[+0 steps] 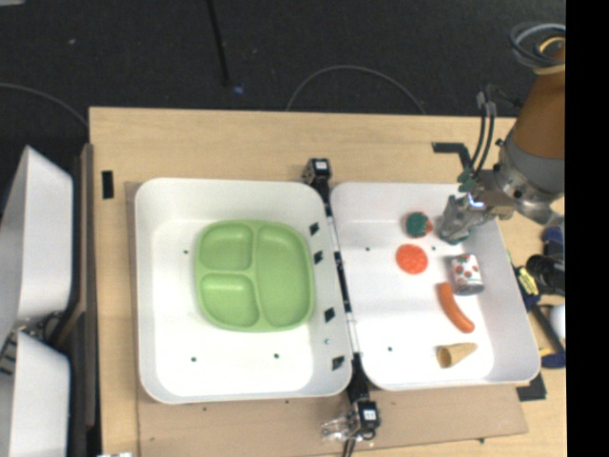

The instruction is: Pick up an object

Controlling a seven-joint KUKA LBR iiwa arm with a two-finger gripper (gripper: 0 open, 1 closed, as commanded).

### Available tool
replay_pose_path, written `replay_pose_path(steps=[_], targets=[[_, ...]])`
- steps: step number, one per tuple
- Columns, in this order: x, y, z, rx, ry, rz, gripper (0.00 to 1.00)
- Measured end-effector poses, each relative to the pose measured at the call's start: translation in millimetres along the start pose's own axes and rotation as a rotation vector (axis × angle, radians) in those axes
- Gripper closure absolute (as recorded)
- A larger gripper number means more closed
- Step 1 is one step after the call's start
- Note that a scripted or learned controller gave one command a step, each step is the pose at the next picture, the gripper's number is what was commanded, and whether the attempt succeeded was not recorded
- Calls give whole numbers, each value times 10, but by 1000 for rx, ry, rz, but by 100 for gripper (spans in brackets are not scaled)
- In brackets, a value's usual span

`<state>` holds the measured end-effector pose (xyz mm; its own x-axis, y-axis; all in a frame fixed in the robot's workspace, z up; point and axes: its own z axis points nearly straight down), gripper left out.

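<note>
Arm: your arm reaches in from the right, its gripper low over the back of the right bin.
Jaws: you cannot tell from this slant whether they are wide or narrow; nothing shows between them.
Nearest target: the green ball lies just beside the gripper, the likeliest pick.
Other objects: red disc, spotted cube, orange sausage and tan cone lie apart (room for a clean approach).
Left bin: a green divided plate rests on the floor of the left bin, well apart.
Tabletop: the tabletop carries both bins.
</note>
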<state>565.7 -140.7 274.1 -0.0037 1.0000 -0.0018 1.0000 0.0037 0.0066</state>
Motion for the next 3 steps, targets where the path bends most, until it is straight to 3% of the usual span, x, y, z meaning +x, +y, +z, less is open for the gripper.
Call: replay_pose_path(steps=[3], targets=[[1628, -300, 307, 7, 3, -3, 100]])
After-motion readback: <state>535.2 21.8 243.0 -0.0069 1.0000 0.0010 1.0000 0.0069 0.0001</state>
